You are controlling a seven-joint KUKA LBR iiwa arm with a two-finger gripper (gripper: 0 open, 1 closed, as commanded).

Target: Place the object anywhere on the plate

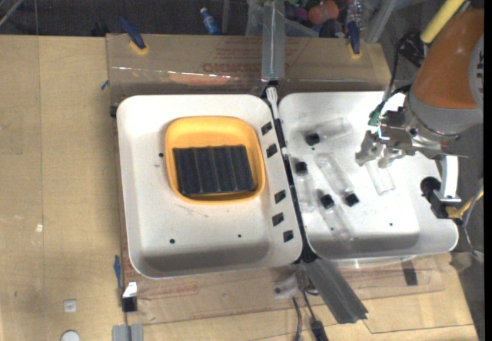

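Gripper [382, 149] low over right bin [400, 233], near its back right part; finger state can't tell. Object [382, 178] probably clear plastic piece just below it, hard to see. Likely light, stiff, slippery; grip across narrow sides. Plate [213, 129] yellow, left bin [146, 240] centre, dark ridged insert [213, 170].

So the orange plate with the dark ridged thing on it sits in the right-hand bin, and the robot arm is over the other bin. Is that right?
Not quite. The camera view shows the orange plate, with the dark ridged thing on it, in the left bin, not the right. The robot arm is indeed over the other bin, the right bin.
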